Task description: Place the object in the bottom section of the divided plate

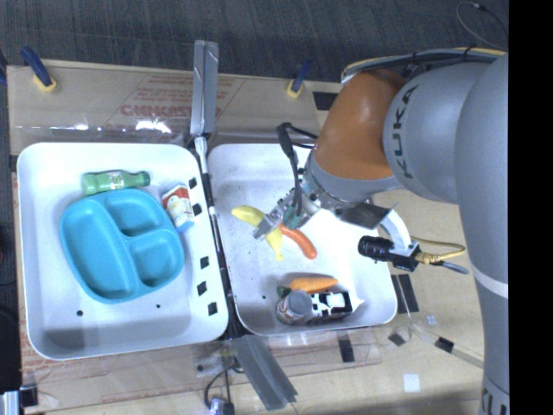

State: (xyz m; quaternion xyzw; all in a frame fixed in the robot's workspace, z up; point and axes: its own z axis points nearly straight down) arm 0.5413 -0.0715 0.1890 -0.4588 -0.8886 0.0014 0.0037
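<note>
We're at the pick: our gripper (finger state unclear) sits over the banana; next, the blue plate.

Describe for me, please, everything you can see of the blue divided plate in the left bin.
The blue divided plate looks like smooth turquoise plastic with rounded corners and three compartments, all bare. It lies flat and slightly turned on the floor of the left bin. A green bottle lies along its upper edge, and a small red-labelled bottle sits at its upper right corner.

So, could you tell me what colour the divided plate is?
Light blue; the divided plate shows clearly in the camera view, in the left bin.
</note>
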